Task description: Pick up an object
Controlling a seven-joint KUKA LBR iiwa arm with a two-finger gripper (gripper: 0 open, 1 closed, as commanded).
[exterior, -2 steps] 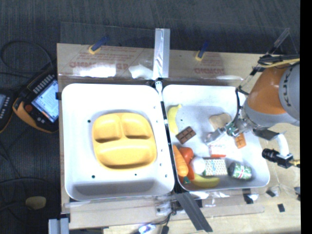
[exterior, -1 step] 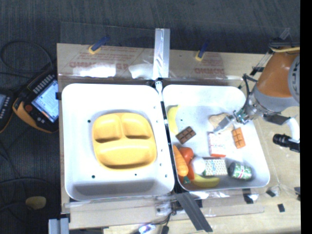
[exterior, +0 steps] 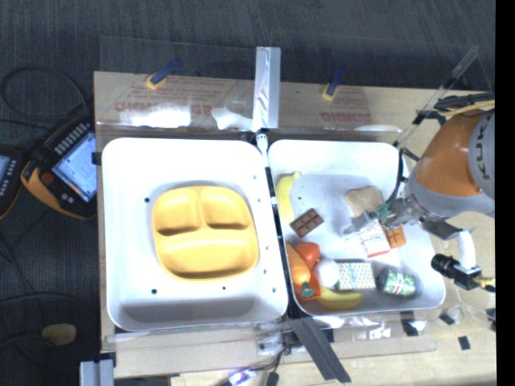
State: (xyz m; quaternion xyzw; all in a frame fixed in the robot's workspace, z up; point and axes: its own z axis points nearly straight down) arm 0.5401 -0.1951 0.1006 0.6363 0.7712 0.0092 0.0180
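Note:
My gripper (exterior: 378, 215) reaches into the right bin (exterior: 338, 155) from the right, low over its middle right. Directly beneath or beside it lie a tan lump (exterior: 362, 199), a white and red carton (exterior: 373, 241) and a small orange box (exterior: 395, 236). I cannot tell whether it touches any of them. Further left are a brown chocolate bar (exterior: 306, 222) and a yellow banana (exterior: 286, 193). Along the front wall sit a green can (exterior: 397, 282), a patterned box (exterior: 355, 276), a white ball (exterior: 326, 273), a second banana (exterior: 339, 299) and a red-orange pepper (exterior: 302, 264).
The left bin (exterior: 121, 215) holds a yellow divided tray (exterior: 205, 230). The arm's orange band (exterior: 455, 163) hangs over the right bin's right wall. A handheld controller (exterior: 68, 171) and cables lie on the floor to the left.

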